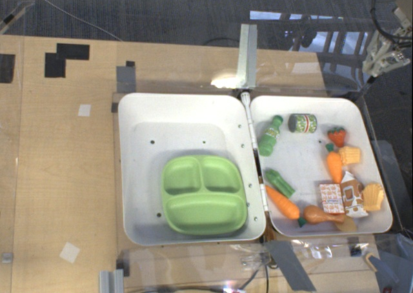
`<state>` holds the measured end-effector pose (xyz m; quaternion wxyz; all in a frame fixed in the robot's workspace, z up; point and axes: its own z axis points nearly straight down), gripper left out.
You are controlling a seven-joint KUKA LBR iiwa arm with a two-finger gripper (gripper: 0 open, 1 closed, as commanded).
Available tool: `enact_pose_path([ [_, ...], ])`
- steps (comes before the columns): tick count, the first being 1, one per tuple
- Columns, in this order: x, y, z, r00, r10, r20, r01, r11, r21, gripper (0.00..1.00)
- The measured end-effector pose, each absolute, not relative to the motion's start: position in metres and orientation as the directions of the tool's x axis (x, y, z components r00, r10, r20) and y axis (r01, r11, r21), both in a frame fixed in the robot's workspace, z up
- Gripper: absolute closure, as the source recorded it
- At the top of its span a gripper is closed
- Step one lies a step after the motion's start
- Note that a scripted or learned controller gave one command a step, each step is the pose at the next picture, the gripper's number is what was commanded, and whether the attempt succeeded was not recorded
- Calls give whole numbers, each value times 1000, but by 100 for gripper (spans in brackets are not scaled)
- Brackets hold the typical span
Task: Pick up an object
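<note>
From the overhead camera, two shallow white bins sit side by side on the wooden counter (58,175), edges meeting so a thing can pass from one to the other. The left bin (139,117) carries a green divided plate (204,195), smooth moulded plastic with three compartments. The right bin (361,124) holds the pickable toys, loosely scattered: a green bottle (270,135) lying tilted, a small can (302,123) on its side, a strawberry (336,135), two glossy orange carrots (335,166) (282,201), a green pepper-like piece (279,182), yellow corn pieces (350,155), and printed cartons (330,197). The tool's state I cannot tell; part of the arm (387,58) hangs at the upper right, well apart from the toys
</note>
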<state>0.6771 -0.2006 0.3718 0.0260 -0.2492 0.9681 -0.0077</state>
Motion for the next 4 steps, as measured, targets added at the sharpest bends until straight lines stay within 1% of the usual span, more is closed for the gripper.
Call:
enact_pose_path([
  [1,671,-204,331,-716,-698,-8,-698,716,-7,100],
  [4,677,-200,376,-717,-696,-37,-695,718,-36,100],
])
